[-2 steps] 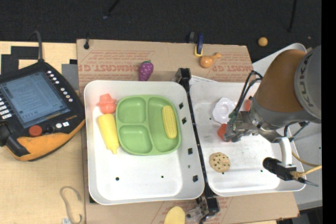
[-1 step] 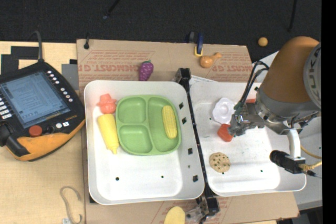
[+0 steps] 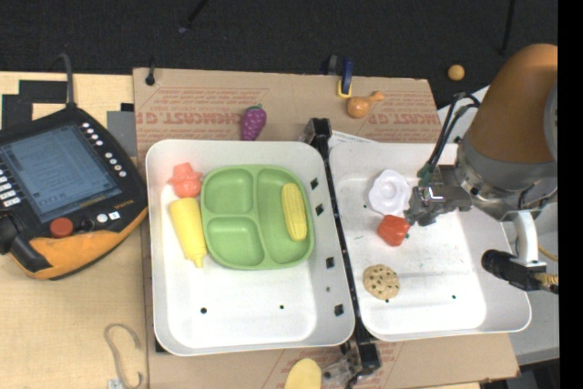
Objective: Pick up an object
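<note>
Right now your pincer is hovering low in the right bin, and you cannot tell its state. A red toy is lying just beside it, toward the bin's near side, with a white piece and a cookie sitting nearby.

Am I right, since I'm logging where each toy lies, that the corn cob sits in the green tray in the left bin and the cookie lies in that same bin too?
Not quite. The corn cob does sit in the green tray in the left bin, but the camera view shows the cookie lying in the right bin, below the red toy.
</note>
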Motion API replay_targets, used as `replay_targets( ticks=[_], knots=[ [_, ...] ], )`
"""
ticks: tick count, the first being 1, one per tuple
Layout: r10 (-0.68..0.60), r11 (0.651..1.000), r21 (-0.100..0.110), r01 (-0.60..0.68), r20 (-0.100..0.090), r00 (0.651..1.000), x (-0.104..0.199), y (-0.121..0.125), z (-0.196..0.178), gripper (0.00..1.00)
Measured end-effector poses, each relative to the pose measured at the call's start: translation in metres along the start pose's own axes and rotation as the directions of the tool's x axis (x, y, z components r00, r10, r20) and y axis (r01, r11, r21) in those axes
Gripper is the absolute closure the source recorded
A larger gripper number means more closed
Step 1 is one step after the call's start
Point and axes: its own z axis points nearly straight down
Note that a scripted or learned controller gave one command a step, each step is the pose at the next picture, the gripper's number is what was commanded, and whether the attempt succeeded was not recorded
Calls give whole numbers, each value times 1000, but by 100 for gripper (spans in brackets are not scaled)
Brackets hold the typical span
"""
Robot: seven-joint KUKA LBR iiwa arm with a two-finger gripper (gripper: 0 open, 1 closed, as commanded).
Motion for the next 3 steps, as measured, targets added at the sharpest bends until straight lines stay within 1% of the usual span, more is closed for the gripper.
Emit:
replay_targets(
  ticks=[1,2,3],
  knots=[
    [-1,1000,7,1,-2,1000,30,-45,7,100],
    [0,1000,3,0,0,1000,21,-36,12,100],
    [0,1000,2,0,-1,1000,24,-40,-8,100]
  ],
)
